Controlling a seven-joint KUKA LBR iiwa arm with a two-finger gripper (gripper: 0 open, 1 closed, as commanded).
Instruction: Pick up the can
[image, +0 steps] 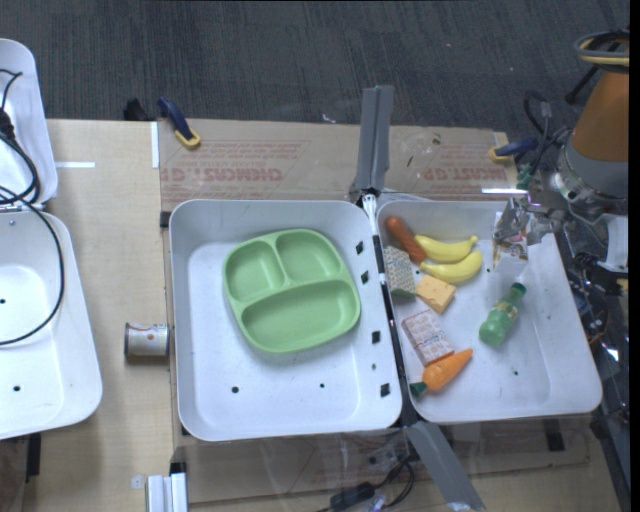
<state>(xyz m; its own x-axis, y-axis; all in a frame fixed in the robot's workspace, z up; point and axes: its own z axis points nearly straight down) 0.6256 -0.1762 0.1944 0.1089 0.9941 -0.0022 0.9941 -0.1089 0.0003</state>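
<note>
A small silver can with a red mark on its end lies on its side on the wooden bench, just outside the left bin's left wall. My gripper hangs over the far right corner of the right bin, under the orange-banded wrist, a long way from that can. At its tip sits a small shiny white and red shape. I cannot make out whether this is part of the gripper or something in it.
A green divided plate lies in the left bin. The right bin holds two bananas, a green bottle, a carrot, a cheese wedge, a sausage and a packet. White basins stand at the left.
</note>
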